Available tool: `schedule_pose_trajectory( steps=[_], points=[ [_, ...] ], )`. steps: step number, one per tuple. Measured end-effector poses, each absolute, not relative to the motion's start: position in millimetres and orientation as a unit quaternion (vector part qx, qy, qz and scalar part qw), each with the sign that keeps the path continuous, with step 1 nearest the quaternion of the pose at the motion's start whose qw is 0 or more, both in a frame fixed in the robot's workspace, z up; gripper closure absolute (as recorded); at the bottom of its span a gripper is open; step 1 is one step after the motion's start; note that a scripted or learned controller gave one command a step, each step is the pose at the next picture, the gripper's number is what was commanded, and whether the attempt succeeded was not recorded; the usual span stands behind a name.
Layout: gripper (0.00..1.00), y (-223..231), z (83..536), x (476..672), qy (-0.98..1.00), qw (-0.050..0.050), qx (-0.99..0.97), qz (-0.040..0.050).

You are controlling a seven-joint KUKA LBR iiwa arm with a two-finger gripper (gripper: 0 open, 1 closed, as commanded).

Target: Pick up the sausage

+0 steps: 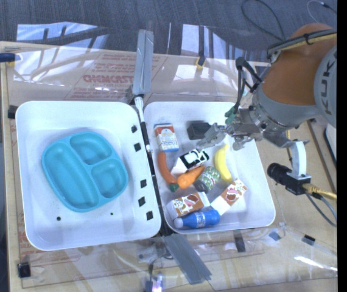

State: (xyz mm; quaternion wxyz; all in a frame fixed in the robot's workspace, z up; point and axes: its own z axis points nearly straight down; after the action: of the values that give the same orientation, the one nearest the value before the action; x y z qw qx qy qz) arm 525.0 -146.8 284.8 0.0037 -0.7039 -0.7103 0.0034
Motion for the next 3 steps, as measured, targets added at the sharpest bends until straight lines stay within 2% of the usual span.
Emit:
schedule_pose_trajectory(
  steps=[1, 2, 3],
  points=[
    [0.0, -126.7, 158.4, 571.7, -0.739, 0.004, -0.673, 0.0037],
    [0.0, -132.5, 91.8, 580.0, -0.777, -0.001, -0.629, 0.0004],
    [1.0, -132.8, 96.1, 578.1, -0.779, 0.004, -0.627, 0.0035]
  ],
)
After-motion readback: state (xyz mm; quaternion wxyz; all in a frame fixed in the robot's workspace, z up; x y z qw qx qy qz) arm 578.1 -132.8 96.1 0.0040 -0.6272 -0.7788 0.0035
